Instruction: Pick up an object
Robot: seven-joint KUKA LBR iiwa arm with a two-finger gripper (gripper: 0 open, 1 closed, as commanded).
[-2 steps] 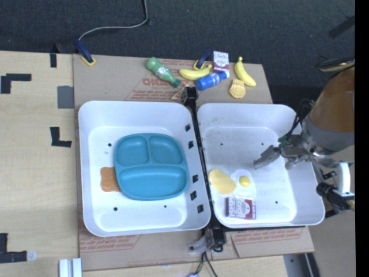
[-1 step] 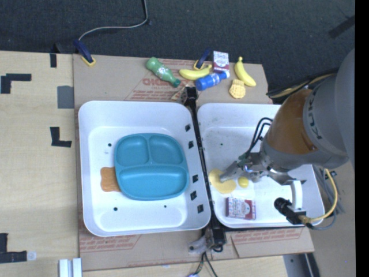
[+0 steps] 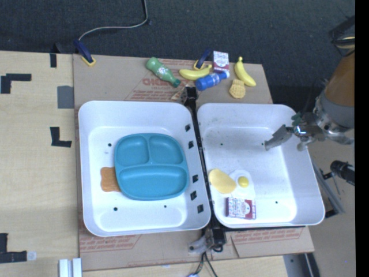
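I see the gripper (image 3: 286, 138) over the right bin (image 3: 300, 212), near its right wall, fingers spread with nothing between them. Below and left of it on the bin floor lie a yellow lemon (image 3: 222, 181), a fried egg (image 3: 241, 181) and a small red-and-white box (image 3: 239, 208). The left bin (image 3: 92, 212) holds a blue divided plate (image 3: 151, 166).

Right bin (image 3: 300, 172), front portion: a pale yellow rounded piece (image 3: 222, 181) lies flat near the left wall. Just beside it, a white fried-egg toy (image 3: 241, 180) with yellow yolk. Near the front wall, a small red-and-white carton (image 3: 240, 208) lies flat, face up, apart from both.
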